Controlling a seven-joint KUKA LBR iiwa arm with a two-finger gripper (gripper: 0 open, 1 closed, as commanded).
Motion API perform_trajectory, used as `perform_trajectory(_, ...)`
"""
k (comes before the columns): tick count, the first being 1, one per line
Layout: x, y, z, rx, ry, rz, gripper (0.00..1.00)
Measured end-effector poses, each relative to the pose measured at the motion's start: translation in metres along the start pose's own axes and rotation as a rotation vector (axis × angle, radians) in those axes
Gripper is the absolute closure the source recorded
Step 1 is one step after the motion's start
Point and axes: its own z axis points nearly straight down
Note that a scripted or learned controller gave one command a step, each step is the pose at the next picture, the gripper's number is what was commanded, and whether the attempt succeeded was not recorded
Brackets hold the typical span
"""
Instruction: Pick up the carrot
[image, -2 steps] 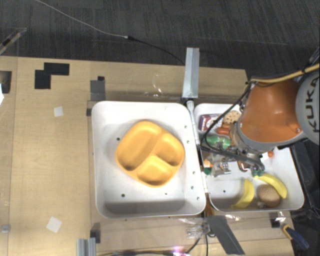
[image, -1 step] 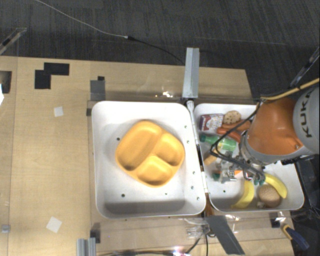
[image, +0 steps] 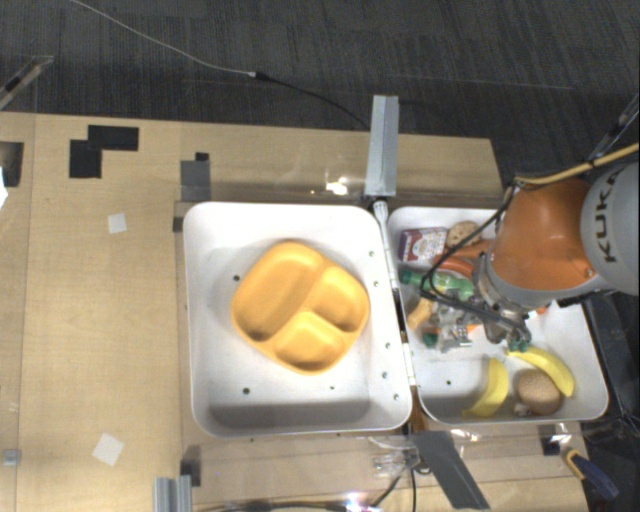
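the arm's gripper (image: 462, 330) hangs low in the right bin (image: 590, 400), near its left wall; whether it grips anything i cannot tell. the carrot (image: 458, 268) lies partly hidden under the wrist, toward the bin's far left corner. two bananas (image: 545, 365) sit near the front edge.

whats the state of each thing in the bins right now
plate: upright, lying in the left bin, nothing on it
carrot: lying in the right bin, partly hidden under the arm
bananas: two, lying at the bin's near end
potato: resting between the bananas
packet: lying flat at the far end
gripper: low over the right bin's clutter
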Motion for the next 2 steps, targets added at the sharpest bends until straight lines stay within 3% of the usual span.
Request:
perform_trajectory(1, -0.005, 0.002, 0.000, 0.002, -0.001, -0.088, 0.00)
perform_trajectory(2, -0.040, -0.113, -0.074, 0.004, -0.002, -0.020, 0.00)
